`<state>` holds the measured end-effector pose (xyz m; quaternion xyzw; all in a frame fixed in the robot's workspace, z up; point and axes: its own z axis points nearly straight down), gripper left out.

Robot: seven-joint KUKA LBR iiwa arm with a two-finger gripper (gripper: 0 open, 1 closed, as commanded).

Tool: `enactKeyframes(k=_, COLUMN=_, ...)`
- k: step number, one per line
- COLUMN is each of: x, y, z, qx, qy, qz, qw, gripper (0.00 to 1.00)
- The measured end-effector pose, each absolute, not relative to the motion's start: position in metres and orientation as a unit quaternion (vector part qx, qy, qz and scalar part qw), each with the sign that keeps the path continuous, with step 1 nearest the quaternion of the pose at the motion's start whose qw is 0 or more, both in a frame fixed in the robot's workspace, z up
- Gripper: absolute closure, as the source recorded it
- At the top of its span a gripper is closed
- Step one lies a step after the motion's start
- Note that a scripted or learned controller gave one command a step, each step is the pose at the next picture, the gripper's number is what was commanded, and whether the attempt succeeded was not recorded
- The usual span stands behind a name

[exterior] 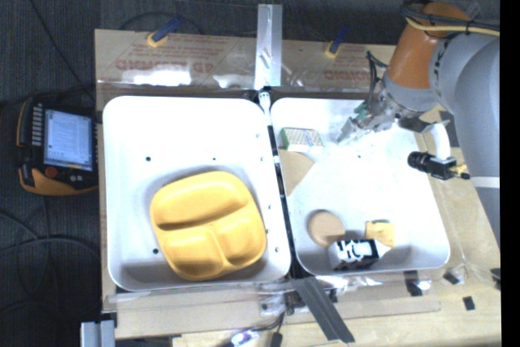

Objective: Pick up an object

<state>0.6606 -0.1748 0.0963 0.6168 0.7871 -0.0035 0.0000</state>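
arm poised over the right bin's far corner

no brand or label could be read. faint reddish lettering ran across the clear sheet [187,61] at the back of the bench, too washed out to make out. the small box [299,137] with a greenish top showed print too fine to read, and the black-and-white item [355,251] carried white marks that stayed illegible. the handheld pendant [58,144] left of the bench had a lit pale screen with no legible text.

the arm [455,85] came in from the right, its orange band above the wrist, angled down toward the far part of the right bin [422,199]. the gripper [357,126] sat low over that bin's back area, just beside the small box. whether it was clenched or released could not be told; nothing was seen in its grasp.

in the right bin's near part lay a round tan disc [323,225], the black-and-white item and a small yellow block [380,232], close together. the left bin [130,175] held a yellow divided tray [209,222].
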Motion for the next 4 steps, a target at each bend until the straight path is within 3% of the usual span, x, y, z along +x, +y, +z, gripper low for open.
enactKeyframes(k=1, x=0.669, y=-0.223, z=0.355, qx=0.636, qy=0.772, qz=-0.0010, qw=0.002, gripper=1.00)
enactKeyframes(k=2, x=0.669, y=-0.156, z=0.355, qx=0.557, qy=0.831, qz=-0.0009, qw=0.001, gripper=1.00)
enactKeyframes(k=3, x=0.658, y=-0.113, z=0.257, qx=0.576, qy=0.817, qz=-0.0012, qw=0.000, gripper=1.00)
enactKeyframes(k=4, x=0.660, y=-0.131, z=0.380, qx=0.372, qy=0.928, qz=-0.0003, qw=0.002, gripper=1.00)
